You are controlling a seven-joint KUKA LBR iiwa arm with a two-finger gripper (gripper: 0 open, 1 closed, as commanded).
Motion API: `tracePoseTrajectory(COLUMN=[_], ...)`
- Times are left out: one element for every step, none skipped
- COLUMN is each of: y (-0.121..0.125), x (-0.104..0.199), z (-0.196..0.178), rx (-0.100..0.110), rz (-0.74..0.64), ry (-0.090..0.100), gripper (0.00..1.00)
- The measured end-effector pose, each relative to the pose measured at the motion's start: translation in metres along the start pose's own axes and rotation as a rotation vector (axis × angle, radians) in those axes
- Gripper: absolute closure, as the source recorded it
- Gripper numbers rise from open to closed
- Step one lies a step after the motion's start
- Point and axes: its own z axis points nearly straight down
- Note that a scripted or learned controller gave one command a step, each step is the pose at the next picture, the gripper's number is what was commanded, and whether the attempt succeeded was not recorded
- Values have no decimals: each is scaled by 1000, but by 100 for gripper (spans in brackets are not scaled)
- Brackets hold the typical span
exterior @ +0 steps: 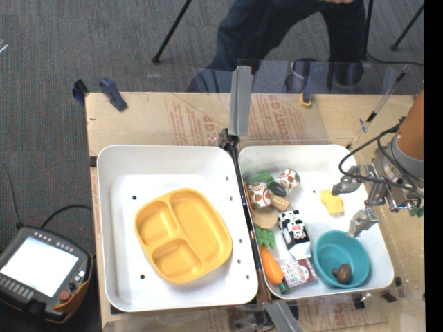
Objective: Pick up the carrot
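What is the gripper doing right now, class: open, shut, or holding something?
Gripper: open, holding nothing, above the right bin, apart from the carrot.

The carrot (271, 266) lies jammed against the right bin's left wall (243, 206). Greens sit at its 12 o'clock, a small carton (298, 273) touches it at 3 o'clock, and the teal bowl (340, 258) stands beyond. From above it is clear.

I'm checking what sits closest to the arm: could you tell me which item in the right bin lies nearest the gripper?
The small yellow block does, lying just left of the gripper. The teal bowl sits a little below it, while the carrot lies far off at the bin's lower left.
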Motion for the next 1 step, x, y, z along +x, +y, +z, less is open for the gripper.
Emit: tracePoseTrajectory(y=[16], x=[-51], z=[55], rx=[-1], rz=[91], ry=[3], gripper=[0])
